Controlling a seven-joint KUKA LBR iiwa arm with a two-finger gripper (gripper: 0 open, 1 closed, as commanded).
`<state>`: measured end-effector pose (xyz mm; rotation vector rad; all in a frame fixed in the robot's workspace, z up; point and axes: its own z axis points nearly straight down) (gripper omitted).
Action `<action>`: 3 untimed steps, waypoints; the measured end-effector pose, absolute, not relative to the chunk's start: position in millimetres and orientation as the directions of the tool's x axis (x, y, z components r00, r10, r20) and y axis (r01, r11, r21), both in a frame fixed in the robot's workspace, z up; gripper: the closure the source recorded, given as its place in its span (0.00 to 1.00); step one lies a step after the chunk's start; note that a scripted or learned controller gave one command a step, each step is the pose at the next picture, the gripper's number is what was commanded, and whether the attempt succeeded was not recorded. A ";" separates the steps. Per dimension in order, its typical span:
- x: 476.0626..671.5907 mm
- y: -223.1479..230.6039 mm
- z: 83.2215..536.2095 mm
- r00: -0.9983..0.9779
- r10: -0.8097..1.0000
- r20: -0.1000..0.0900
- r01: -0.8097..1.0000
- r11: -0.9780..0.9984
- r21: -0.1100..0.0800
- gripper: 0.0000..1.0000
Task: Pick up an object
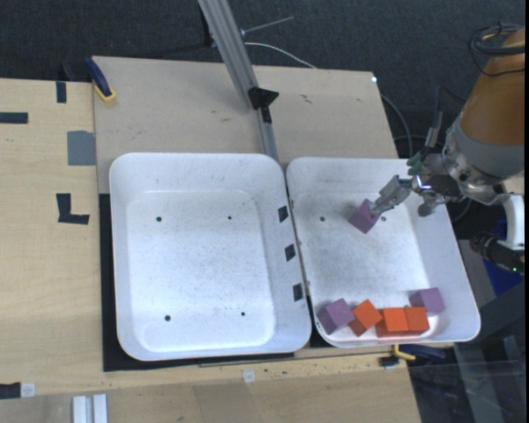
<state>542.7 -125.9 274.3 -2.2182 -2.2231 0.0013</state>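
In the right bin point(441, 254), a small purple block point(363, 216) sits tilted on the floor toward the back. My gripper point(401, 208) hangs over the same bin, reaching in from the right, open with its fingers spread. The left finger point(388, 194) has its tip right beside the block's upper right edge. The block is outside the gap, not between the fingers. Along the bin's front wall lie a purple block point(337, 314), an orange block point(366, 315), a longer orange block point(401, 322) and another purple block point(428, 300).
The left bin point(123, 236) stands next to the right one, sharing a middle wall. A slanted metal pole point(238, 51) rises behind the bins. A blue and yellow clamp point(100, 79) lies at the bench's back left.
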 end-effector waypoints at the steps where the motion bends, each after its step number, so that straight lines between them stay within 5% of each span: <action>1: 568.9 -164.8 171.0 0.001 1.000 -0.001 1.000 -0.001 -0.008 0.00; 2: 611.3 -172.6 87.4 -0.002 1.000 -0.001 1.000 0.002 -0.006 0.00; 3: 631.8 -154.4 94.6 -0.003 1.000 0.000 1.000 0.003 0.000 0.00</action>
